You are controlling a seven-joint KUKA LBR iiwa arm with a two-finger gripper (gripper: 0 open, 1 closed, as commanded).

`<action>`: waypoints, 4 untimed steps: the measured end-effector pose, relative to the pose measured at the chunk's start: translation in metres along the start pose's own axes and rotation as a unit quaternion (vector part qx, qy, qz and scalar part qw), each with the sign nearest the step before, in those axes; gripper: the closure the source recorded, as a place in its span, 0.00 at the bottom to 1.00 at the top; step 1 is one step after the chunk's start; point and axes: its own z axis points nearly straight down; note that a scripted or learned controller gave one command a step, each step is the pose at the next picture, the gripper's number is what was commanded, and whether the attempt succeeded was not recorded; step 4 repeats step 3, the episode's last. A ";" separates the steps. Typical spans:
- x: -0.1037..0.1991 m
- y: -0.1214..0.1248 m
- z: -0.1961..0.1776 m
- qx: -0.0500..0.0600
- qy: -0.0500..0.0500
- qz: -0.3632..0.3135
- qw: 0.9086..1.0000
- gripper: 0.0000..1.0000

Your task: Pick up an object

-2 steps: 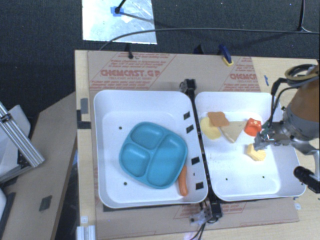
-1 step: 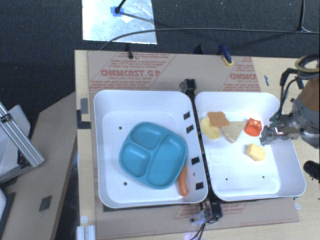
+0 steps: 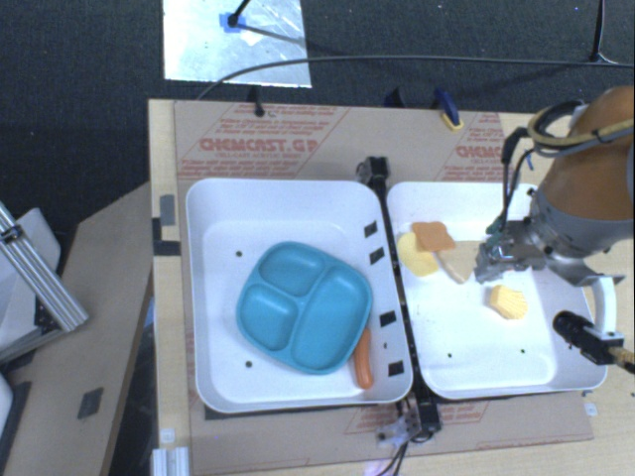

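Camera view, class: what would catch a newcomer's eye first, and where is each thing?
The blue divided plate fills the left bin, an orange sausage lying at its right edge. In the right bin, the gripper hangs over small yellow and orange food pieces, near a ridged yellow piece.

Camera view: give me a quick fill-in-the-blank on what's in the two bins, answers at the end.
1. The blue divided plate lies in the ____ bin as the camera sees it.
2. The orange sausage-shaped piece lies just beside the plate's lower ____ edge.
3. The gripper is over the ____ bin.
4. The ridged piece below the gripper is ____ in colour.

Answers: left; right; right; yellow
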 end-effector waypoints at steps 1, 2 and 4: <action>0.049 0.017 0.012 0.000 0.000 0.001 1.000 1.00; 0.098 0.032 0.022 0.000 0.000 0.000 1.000 1.00; 0.147 0.041 0.027 0.000 0.000 0.000 1.000 1.00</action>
